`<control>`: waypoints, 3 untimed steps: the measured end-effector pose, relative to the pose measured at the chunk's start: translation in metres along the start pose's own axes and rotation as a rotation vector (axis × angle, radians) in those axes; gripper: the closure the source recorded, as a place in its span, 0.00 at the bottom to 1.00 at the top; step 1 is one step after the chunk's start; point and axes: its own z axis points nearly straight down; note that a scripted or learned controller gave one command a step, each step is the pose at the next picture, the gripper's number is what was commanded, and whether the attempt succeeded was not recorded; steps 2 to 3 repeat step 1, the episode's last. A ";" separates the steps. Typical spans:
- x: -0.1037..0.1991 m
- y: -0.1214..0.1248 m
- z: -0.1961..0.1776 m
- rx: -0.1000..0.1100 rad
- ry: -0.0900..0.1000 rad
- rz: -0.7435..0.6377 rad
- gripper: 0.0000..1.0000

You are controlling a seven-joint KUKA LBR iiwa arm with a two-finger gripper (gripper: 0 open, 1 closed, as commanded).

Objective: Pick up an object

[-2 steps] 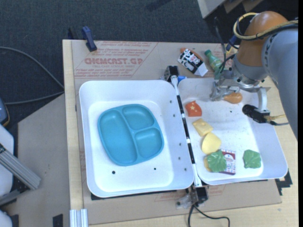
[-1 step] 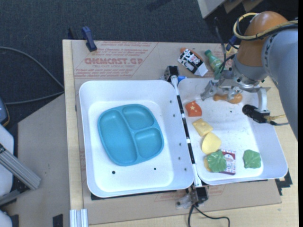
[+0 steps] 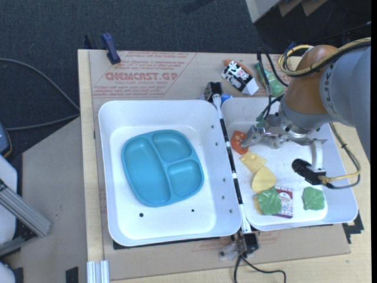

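Observation:
In the right bin (image 3: 339, 214) lie several small objects: an orange piece (image 3: 238, 141) by the left wall, two yellow pieces (image 3: 252, 161) (image 3: 263, 179), a green leafy piece (image 3: 268, 202), a red and white packet (image 3: 285, 203) and a second green piece (image 3: 313, 198). My gripper (image 3: 260, 133) is low over the bin's upper left part, just right of the orange piece and above the yellow ones. The grey arm with its orange band (image 3: 306, 81) hides the gripper's tip.
The left bin (image 3: 112, 122) holds a blue divided plate (image 3: 162, 167). A black and white toy (image 3: 238, 76) and a green item (image 3: 272, 81) lie on the bench behind the right bin. A black part with a yellow cable (image 3: 307, 172) hangs over the right bin.

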 end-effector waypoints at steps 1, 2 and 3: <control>0.000 -0.067 0.001 0.003 0.002 0.000 0.00; 0.000 -0.067 0.001 0.003 0.002 0.000 0.00; 0.000 -0.067 0.001 0.003 0.002 0.000 0.00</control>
